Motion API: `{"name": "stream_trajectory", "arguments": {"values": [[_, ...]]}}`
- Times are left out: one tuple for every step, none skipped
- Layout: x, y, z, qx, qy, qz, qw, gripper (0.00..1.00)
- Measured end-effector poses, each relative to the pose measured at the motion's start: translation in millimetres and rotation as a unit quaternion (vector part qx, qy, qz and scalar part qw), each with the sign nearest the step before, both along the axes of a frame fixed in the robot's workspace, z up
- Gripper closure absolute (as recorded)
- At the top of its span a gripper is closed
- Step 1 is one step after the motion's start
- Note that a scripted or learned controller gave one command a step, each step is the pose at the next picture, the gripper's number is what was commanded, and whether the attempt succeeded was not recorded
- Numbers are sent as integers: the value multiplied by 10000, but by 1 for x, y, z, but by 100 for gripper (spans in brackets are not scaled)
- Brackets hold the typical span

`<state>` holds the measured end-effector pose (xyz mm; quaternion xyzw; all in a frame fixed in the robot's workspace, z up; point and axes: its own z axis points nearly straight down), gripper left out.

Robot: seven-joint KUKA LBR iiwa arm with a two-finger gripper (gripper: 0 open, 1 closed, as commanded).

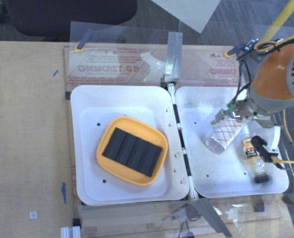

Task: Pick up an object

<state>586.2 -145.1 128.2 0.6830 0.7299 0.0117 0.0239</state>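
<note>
A clear plastic cup [224, 134] with a red criss-cross pattern lies on its side in the right bin [206, 182]. My gripper [234, 114] hangs over the cup's upper right end, below the arm's orange band [275, 78]. To the cup's right lies a small bottle [254, 155] with a yellow label and a dark cap. In the left bin [87, 108] rests a yellow tray [107, 140] with a black ribbed block [134, 151] on it.
A metal divider post [174, 56] stands at the back between the bins. Cables [280, 157] run along the right bin's right rim. Tan bench surface [28, 133] stretches to the left of the bins.
</note>
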Motion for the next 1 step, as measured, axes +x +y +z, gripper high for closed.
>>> {"name": "stream_trajectory", "arguments": {"values": [[-5,18,-4,-12,-79,74,9999,0]]}}
